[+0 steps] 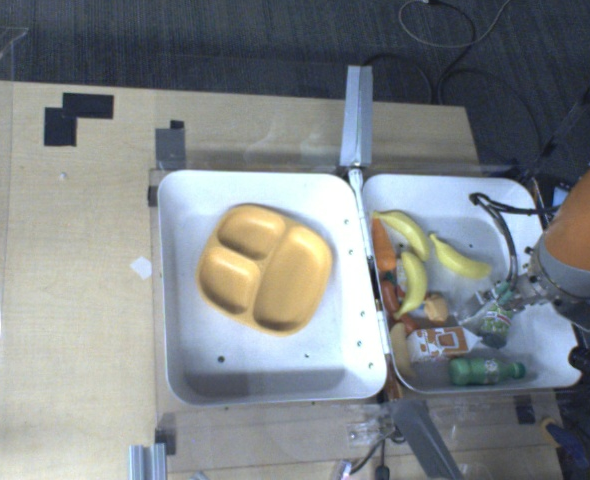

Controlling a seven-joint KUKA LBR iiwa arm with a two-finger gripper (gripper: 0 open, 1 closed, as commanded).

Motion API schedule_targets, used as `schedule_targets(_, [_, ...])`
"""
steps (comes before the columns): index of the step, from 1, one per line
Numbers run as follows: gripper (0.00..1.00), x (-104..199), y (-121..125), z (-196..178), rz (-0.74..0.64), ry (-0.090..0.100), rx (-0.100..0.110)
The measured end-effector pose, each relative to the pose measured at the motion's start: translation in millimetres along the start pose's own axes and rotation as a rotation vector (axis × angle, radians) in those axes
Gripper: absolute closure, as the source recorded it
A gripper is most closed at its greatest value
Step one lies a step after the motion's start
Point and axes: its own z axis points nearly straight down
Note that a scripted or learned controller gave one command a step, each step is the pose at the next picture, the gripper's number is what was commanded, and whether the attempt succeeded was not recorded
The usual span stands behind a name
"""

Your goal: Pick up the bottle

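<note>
A green bottle (485, 370) with a white label lies on its side near the front edge of the right bin (545, 353). My gripper (497, 306) reaches in from the right, low over the middle of that bin. It sits a short way behind the bottle, and the bottle lies apart from it on the bin floor. The arm's orange band (585, 228) shows at the right edge.
The right bin also holds three bananas (415, 233), an orange carrot (383, 253) along its left wall, a brown-and-white carton (437, 345) left of the bottle, and a small round item (435, 308). A yellow sectioned plate (265, 268) rests in the left bin (185, 298).
</note>
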Motion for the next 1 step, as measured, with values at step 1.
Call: schedule_targets(1, [0.0, 49.2, 46.4, 24.0, -0.154, -0.004, -0.007])
